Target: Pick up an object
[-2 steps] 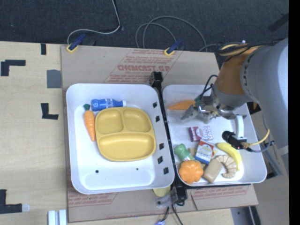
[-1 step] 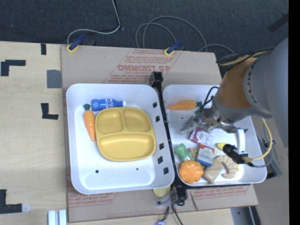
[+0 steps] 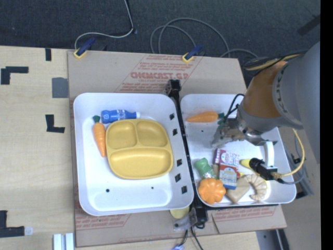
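Observation:
My gripper (image 3: 222,135) hangs low over the middle of the right bin (image 3: 283,155), its fingers pointing left and down at bare bin floor. An orange carrot (image 3: 202,117) lies just above and left of it, near the bin's back. Below the gripper a small pink-and-white carton (image 3: 225,157) sits next to a red-and-white box (image 3: 228,174). A green bottle (image 3: 203,167), an orange pumpkin (image 3: 211,190) and a tan croissant (image 3: 257,186) crowd the bin's front. Nothing shows between the fingers.
The left bin (image 3: 83,139) holds a yellow divided plate (image 3: 139,147), a second carrot (image 3: 99,136) and a blue bottle (image 3: 118,115). A black divider (image 3: 179,139) runs between the bins. Cables loop over the dark floor behind the bench.

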Robot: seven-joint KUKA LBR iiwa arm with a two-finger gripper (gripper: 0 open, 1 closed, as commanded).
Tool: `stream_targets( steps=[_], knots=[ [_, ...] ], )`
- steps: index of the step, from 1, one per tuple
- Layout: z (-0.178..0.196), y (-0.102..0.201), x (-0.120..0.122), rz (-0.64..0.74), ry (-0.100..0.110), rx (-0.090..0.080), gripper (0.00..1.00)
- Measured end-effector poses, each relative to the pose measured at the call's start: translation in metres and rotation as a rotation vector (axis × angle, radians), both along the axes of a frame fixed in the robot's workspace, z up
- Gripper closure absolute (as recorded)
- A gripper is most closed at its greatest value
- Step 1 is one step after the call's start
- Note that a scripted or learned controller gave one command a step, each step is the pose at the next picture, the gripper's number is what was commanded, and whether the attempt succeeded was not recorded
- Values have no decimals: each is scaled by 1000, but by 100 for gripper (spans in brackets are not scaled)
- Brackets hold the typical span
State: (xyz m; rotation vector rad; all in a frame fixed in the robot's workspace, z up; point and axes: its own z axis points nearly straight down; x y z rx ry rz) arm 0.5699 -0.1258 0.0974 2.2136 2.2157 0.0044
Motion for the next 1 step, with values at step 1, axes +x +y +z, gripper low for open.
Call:
stream_targets(
  steps=[1],
  knots=[
    [-1,0,0,0,1,0,0]
  ],
)
